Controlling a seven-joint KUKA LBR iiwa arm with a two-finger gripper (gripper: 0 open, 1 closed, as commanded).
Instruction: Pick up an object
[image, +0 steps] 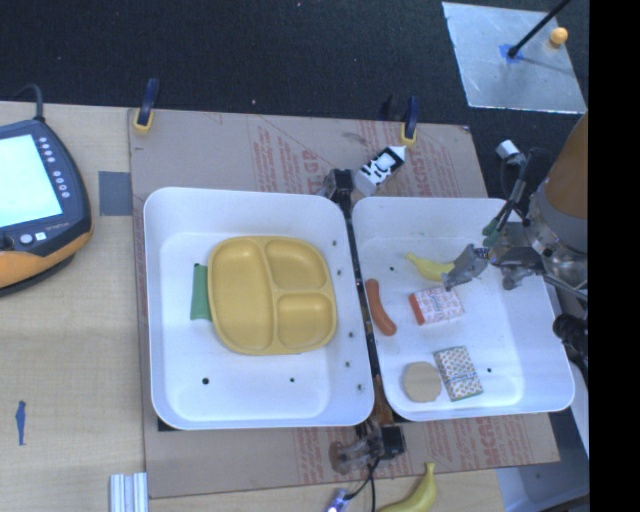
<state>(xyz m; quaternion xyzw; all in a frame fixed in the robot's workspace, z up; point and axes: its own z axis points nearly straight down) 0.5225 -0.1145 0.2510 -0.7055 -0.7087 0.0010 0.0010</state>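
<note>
Well left of the fingers, a yellow sectioned tray (270, 295) covers a green strip (199, 292) in the left bin (165, 400). Nearer lie a sausage (380, 307), a round biscuit (422, 382), a patterned box (458, 372) and a red-and-white carton (436, 305), print unreadable. The gripper (466, 268) hangs open, holding nothing, beside a banana (430, 267).

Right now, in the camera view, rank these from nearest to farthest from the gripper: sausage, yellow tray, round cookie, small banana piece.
From the gripper:
1. Small banana piece, right bin, just beside it.
2. Sausage, right bin's left edge.
3. Round cookie, right bin's near side.
4. Yellow tray, left bin.
</note>
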